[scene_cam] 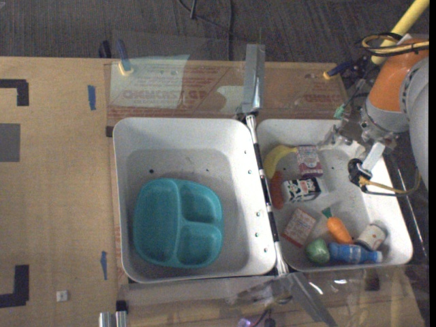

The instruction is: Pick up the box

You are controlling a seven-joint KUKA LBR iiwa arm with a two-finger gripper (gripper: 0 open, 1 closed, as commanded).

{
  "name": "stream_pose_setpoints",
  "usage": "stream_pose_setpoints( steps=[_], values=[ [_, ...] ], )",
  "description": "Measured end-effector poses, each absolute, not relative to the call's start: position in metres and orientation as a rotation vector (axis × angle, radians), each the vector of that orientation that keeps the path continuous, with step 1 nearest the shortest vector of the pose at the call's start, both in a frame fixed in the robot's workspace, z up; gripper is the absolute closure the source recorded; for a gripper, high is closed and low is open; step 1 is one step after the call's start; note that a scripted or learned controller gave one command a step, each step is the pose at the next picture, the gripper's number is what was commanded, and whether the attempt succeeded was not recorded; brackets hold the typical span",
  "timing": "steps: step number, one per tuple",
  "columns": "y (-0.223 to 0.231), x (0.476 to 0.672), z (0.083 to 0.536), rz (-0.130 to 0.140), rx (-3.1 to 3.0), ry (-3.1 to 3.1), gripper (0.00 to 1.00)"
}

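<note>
the gripper (346, 133) hangs over the far right corner of the right bin (340, 195). i cannot tell how far open it is, and nothing shows in its hold. the box (300, 227), as i read the task, is the flat orange-and-tan one lying near the bin's front left, well apart from the gripper; two small cartons, one pink (308, 161) and one black-and-white (302, 189), lie between them and could also pass for boxes. to do the step well, the gripper should probably travel high over the cartons and come straight down, closing across the box's short width, since it lies flat and gives little height to bite on. room is tight. the carrot (337, 229) lies just beside the box's right edge, the green thing (317, 251) sits by its near corner, and the bin's left wall is close on the other side. the clearest open floor is the bare patch right of the cartons. a shallow descent risks only nudging the box toward the wall. the left bin (184, 138) with the teal tray (178, 222) plays no part.
</note>
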State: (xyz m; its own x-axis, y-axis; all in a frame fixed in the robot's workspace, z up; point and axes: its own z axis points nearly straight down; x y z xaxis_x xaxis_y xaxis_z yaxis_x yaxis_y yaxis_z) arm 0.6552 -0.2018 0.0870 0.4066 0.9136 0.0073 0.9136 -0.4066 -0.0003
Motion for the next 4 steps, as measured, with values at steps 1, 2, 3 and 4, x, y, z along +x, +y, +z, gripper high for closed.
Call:
stream_pose_setpoints(
  steps=[1,2,3,4],
  values=[
    [-0.198,0.584,0.088,-0.004,-2.834,-1.355,0.0],
    [-0.137,0.647,0.087,-0.005,-2.915,-1.178,0.0],
    [-0.203,0.573,0.089,-0.015,-2.734,-1.532,0.0],
    [-0.118,0.63,0.088,-0.01,-2.818,-1.396,0.0]
  ],
)
